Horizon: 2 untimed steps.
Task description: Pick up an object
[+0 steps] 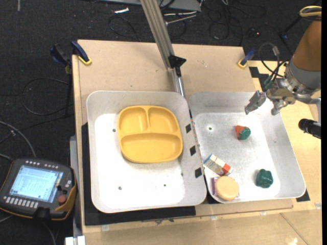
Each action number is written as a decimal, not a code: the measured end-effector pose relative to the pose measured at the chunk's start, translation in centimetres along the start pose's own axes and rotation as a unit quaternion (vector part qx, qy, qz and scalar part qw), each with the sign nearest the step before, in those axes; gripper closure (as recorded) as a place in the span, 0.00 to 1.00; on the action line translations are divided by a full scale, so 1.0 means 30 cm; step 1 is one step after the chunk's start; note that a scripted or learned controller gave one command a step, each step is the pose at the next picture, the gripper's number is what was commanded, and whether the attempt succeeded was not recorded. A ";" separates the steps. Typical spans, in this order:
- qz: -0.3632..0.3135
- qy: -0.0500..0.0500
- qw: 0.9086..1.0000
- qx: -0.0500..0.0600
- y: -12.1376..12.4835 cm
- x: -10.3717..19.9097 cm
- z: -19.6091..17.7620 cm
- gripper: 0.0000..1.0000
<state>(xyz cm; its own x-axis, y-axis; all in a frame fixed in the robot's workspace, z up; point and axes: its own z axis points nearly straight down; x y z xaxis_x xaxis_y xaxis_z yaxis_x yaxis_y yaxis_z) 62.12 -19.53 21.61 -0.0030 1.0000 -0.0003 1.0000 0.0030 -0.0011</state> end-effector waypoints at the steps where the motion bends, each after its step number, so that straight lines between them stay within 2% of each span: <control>1: 0.000 0.000 1.000 0.000 0.000 0.000 0.000 0.00; 2: 0.002 0.000 1.000 0.002 -0.013 -0.018 0.152 0.00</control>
<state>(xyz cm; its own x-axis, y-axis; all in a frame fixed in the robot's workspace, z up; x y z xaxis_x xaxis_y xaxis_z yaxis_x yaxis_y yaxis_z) 61.73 -20.07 17.06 0.0003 1.0000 0.0001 1.0000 -0.0003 -0.0043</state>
